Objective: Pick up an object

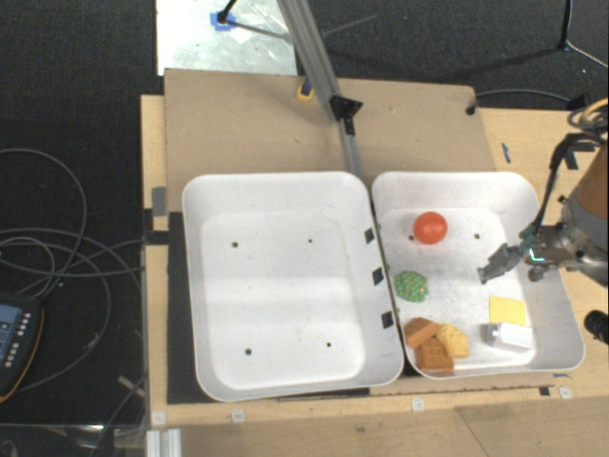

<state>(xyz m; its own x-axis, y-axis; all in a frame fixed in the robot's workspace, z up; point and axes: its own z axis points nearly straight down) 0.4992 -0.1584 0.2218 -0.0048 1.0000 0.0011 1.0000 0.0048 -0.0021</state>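
We see a brown bench (238, 122) on a dark floor, with two white bins on it. The left bin (285, 284) sits beside the right bin (514, 193). In the right bin, a red ball (430, 228) lies at 12 o'clock, a green lump (411, 286) at 9, orange blocks (436, 342) at 7, and a yellow square (507, 309) at 4. The gripper (497, 265) hangs at 3 o'clock, holding nothing, and we cannot tell how wide it is.
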